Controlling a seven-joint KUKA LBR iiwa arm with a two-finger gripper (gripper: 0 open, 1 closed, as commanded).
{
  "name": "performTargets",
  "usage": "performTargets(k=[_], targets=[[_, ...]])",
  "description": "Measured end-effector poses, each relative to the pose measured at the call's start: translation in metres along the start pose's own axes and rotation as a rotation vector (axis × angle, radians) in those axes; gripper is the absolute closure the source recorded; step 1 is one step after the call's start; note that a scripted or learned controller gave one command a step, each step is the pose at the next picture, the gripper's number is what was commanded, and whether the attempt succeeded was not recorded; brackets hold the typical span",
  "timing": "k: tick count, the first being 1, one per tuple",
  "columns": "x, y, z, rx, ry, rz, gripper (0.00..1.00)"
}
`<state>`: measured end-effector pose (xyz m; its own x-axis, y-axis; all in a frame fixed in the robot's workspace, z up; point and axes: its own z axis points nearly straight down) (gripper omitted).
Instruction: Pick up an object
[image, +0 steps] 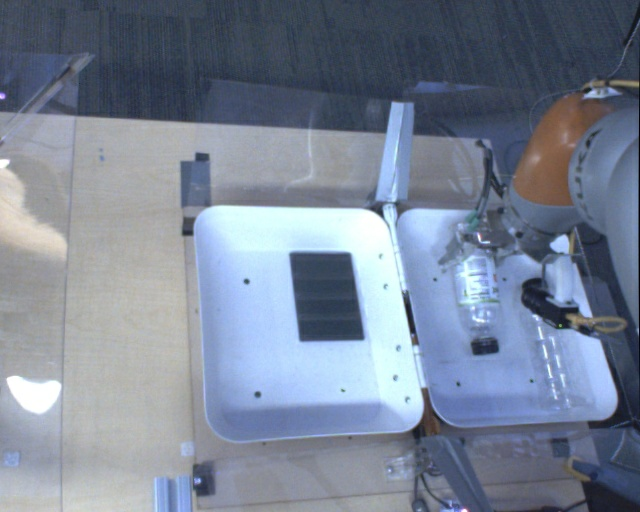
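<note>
Camera view: end effector (480, 240) at upper end of clear bottle (477, 290); clenched or released, cannot tell.

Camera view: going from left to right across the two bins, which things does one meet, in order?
left bin → dark ribbed slab → right bin → clear bottle → clear plastic piece

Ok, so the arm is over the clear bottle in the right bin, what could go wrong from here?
The clear bottle lies on its side and looks round and smooth, so it may roll or slip away. The tool sits over the bottle's end opposite the black cap, not its middle, so a lift could tilt it. Another clear object lies close by in the right bin and could get nudged.
</note>
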<state>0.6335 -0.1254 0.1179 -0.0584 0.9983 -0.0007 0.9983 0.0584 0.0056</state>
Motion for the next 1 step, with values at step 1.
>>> performTargets(k=[1], targets=[[0.0132,0.0165,-0.0506,-0.003,-0.002,-0.278,1.0]])
